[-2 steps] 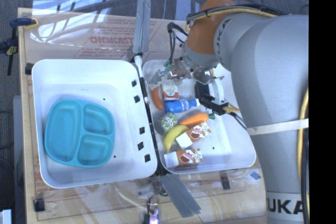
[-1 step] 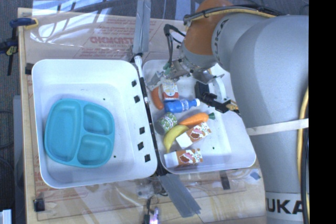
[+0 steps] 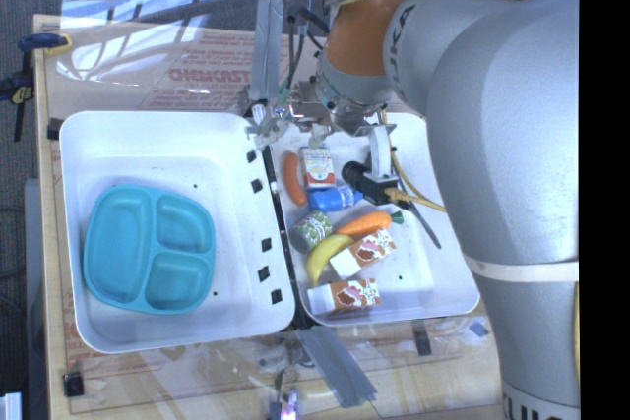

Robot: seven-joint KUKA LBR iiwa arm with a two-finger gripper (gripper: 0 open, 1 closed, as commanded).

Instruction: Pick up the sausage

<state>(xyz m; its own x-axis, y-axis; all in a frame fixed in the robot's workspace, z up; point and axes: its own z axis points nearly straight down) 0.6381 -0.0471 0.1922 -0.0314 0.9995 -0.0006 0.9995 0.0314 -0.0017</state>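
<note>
The short reddish-brown sausage [image 3: 293,176] lies lengthwise against the left wall of the right-hand shallow white bin [image 3: 433,282], close beside the divider between the two bins. It rests free on the bin floor, apart from the gripper. Just to its right stands a small red-and-white carton [image 3: 317,167]; below that lie a blue bottle [image 3: 330,200], a green patterned ball-like item [image 3: 313,230], a yellow banana [image 3: 325,256], an orange carrot [image 3: 362,224] and two further printed cartons [image 3: 345,294]. The items crowd the bin's left half, which leaves little clearance around the sausage. The two-finger gripper [image 3: 325,123] hangs at the bin's upper edge, above the carton and sausage; its opening cannot be told, since wrist hardware hides it. The left-hand white bin [image 3: 79,133] holds a turquoise compartment tray [image 3: 148,249].
</note>
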